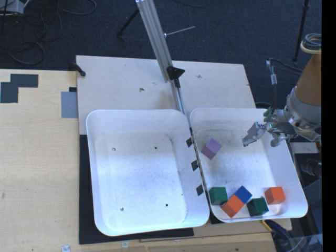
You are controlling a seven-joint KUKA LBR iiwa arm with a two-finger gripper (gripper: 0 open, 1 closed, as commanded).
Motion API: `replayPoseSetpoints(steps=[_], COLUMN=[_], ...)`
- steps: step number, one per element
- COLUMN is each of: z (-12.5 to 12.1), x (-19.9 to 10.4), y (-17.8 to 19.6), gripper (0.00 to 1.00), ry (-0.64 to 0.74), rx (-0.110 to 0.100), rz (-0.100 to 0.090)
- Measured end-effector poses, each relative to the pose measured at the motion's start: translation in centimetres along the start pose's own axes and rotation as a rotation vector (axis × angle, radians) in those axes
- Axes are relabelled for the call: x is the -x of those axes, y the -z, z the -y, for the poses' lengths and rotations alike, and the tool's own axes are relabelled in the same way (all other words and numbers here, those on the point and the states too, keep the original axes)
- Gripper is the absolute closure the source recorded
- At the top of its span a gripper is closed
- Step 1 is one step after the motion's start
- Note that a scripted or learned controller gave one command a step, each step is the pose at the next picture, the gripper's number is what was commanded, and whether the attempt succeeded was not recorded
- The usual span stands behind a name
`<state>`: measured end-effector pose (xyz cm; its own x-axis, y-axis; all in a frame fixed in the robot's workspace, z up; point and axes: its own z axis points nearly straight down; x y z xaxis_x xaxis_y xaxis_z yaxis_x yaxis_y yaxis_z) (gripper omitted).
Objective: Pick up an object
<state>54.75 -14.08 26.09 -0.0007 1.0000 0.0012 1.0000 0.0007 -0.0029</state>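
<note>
The right bin [294,167] holds several small blocks. A purple cube [211,148] lies alone near the bin's left wall. Along the front edge sit a green cube [218,195], an orange block [232,206], a blue cube [243,194], a dark green cube [257,206] and an orange cube [274,195]. My gripper [262,135] hovers over the upper right part of this bin, to the right of the purple cube and well apart from it. Its fingers stand open with nothing between them.
The left bin [100,140] sits beside the right one, with black clips on the shared wall [192,164]. A slanted metal rail [157,41] rises behind the bins. A pale board [121,83] lies under the bins' far side.
</note>
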Motion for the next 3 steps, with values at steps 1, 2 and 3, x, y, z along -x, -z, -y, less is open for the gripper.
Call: replayPoseSetpoints(steps=[1, 2, 3], z=[-1.8, -0.9, -1.1], x=[-5.9, -4.4, -4.3], y=[-6.5, -11.6, -10.3], gripper=[0.00, 0.00, 1.00], ry=[0.004, -0.001, -0.005], rx=[-0.006, -0.007, -0.001], rz=[-0.003, 0.000, 0.000])
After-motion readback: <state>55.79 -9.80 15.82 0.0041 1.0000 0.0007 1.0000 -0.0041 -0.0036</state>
